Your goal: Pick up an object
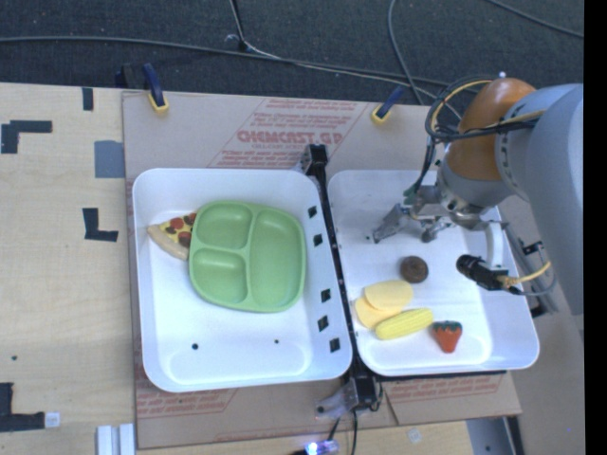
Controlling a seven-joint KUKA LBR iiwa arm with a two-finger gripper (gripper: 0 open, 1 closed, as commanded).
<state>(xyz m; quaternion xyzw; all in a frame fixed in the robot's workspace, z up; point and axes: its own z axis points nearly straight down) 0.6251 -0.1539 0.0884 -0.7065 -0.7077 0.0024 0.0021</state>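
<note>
The pick looks barely begun. The end effector point(394, 226) hangs in the right bin point(512, 349) near its back edge, fingers parted, holding nothing. A brown ball point(413, 269), corn point(403, 324) and strawberry point(447, 335) lie toward the front edge, ungrasped.

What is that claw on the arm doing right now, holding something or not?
End effector: fingers spread open, holding nothing, hovering in the right bin above the brown round piece.
</note>
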